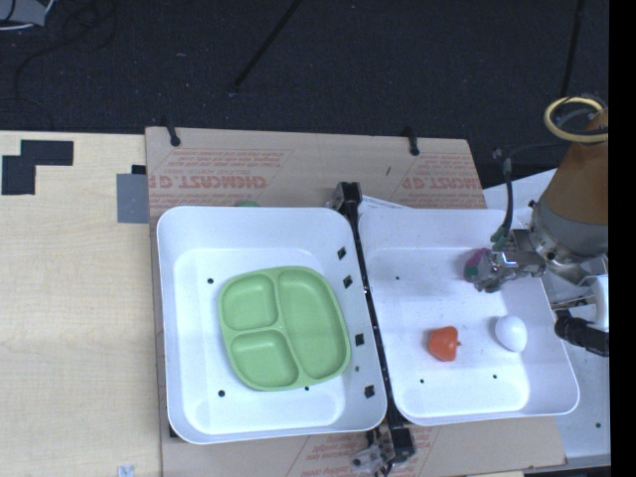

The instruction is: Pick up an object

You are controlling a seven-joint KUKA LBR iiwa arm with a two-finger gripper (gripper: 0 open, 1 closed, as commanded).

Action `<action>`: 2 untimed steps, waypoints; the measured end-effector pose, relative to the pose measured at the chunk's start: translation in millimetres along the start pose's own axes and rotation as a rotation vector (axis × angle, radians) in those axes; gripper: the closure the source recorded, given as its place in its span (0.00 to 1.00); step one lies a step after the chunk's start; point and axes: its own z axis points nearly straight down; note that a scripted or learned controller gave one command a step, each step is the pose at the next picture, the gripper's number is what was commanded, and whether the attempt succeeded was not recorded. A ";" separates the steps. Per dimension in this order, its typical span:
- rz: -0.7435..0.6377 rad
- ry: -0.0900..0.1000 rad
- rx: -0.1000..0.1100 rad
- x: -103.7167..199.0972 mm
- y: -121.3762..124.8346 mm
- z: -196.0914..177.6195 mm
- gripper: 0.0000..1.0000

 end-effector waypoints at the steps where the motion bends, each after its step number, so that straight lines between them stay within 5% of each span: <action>1: 0.000 -0.001 -0.002 -0.7 0.9 -52.9 1.00; 2: -0.001 0.002 0.006 49.4 -9.2 -39.0 1.00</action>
